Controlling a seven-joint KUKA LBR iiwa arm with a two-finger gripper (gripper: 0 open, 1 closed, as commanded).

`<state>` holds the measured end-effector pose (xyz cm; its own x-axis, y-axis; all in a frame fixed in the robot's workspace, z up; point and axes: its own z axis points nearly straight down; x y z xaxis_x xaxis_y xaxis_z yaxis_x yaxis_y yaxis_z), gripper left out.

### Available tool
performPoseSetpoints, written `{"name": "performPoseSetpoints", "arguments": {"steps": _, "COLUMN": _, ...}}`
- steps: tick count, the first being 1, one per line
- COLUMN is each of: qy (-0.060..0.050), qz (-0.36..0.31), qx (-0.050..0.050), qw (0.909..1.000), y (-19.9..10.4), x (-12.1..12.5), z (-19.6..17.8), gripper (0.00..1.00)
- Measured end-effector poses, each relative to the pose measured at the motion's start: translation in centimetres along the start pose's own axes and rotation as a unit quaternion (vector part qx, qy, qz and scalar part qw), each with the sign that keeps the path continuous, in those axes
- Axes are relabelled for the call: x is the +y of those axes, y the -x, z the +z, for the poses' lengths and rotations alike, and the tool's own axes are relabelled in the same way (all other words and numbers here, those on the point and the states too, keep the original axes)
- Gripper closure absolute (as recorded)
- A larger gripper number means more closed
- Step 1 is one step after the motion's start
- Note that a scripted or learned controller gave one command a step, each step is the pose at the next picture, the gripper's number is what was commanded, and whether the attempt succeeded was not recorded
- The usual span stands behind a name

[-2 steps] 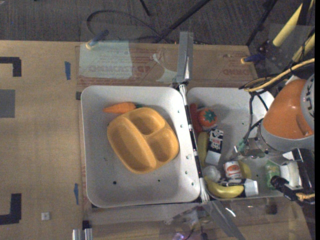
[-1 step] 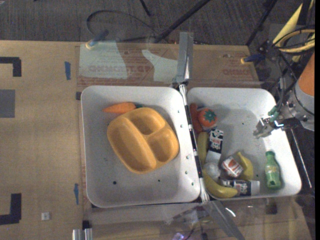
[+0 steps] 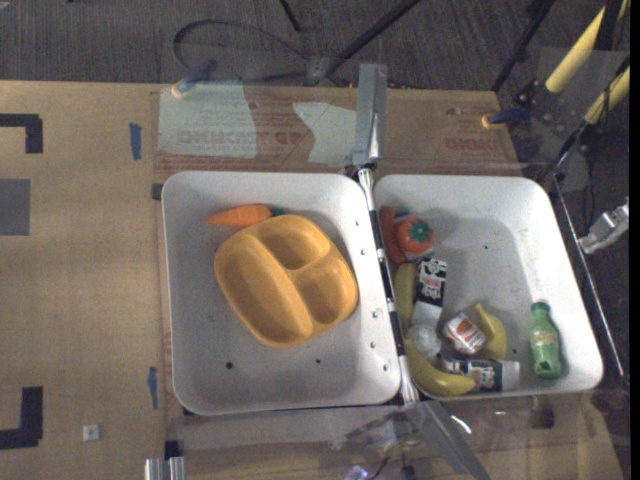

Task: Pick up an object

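The left bin (image 3: 190, 298) holds a yellow divided plate (image 3: 285, 278) and, just behind it, an orange carrot (image 3: 240, 215). In the right bin (image 3: 500, 208), an orange tomato-like toy (image 3: 414, 234) lies by the left wall. Below it are a black-and-white carton (image 3: 431, 283), a red-and-white can (image 3: 463, 333), a small banana (image 3: 492, 330) and a larger banana (image 3: 435, 373). A small white bottle (image 3: 487, 373) lies on its side at the front. A green bottle (image 3: 543, 340) stands near the right wall.
A metal divider bar (image 3: 368, 118) runs back from between the bins. The bench (image 3: 80, 268) is bare wood with black and blue tape marks. Tripod legs and yellow clamps (image 3: 580, 48) stand at the back right.
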<state>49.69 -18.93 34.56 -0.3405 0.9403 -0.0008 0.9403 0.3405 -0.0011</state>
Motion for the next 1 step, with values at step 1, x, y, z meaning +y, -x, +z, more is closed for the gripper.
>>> {"name": "performPoseSetpoints", "arguments": {"steps": 1, "qy": -0.002, "qz": -0.016, "qx": 0.002, "qw": 0.9999, "y": -0.73, "x": 1.33, "z": 4.15, "gripper": 1.0}}
